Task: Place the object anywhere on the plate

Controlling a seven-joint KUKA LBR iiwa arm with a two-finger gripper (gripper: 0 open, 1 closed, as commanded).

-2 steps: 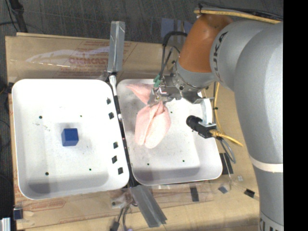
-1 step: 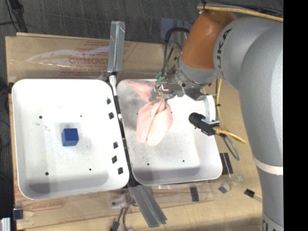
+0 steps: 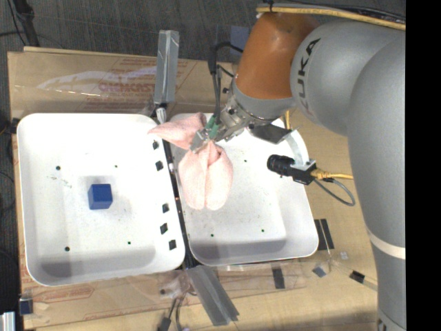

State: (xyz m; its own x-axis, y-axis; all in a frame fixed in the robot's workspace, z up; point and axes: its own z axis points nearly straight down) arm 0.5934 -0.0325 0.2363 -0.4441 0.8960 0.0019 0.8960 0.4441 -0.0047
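Observation:
A pale pink soft cloth (image 3: 204,176) hangs at the left edge of the right bin (image 3: 289,226), with one fold (image 3: 178,131) draped over the rim between the two bins. My gripper (image 3: 209,134) sits at the top of the cloth, and its fingers are pinched shut on the fabric there. The cloth's lower lobes droop down towards the bin floor; whether they touch it I cannot tell. A small blue cube (image 3: 100,196) lies on the floor of the left bin (image 3: 41,150), well away from the gripper.
Several small black tabs (image 3: 165,209) line the rim between the bins. A grey bar (image 3: 165,67) stands behind the bins, and another grey piece (image 3: 213,295) lies in front. The arm's body covers the right side.

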